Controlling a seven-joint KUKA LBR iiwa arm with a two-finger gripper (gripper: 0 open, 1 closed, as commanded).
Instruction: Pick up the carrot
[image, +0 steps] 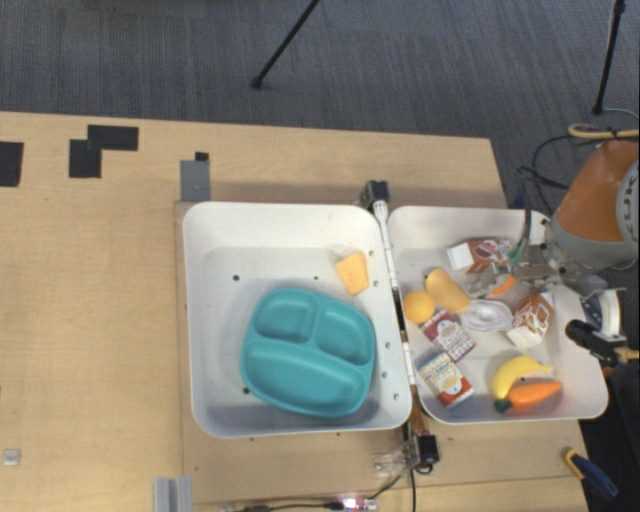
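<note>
- Carrot (533, 395) is seen at the right bin's (590, 405) near corner, touching a banana (518, 374); two cartons (447, 362) are packed just to its left.
- Gripper (528, 262) is seen at the bin's far-right side; its finger state cannot be told.
- One teal tray (308, 351) and one cheese wedge (352, 272) are counted in the left bin (205, 330).
- Two bins are borne on a wooden bench (90, 330); grey carpet lies beyond.

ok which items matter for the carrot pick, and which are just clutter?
Job: carrot in the right bin; gripper.
Clutter: banana, teal tray, yellow block, lemon, small cartons.
</note>
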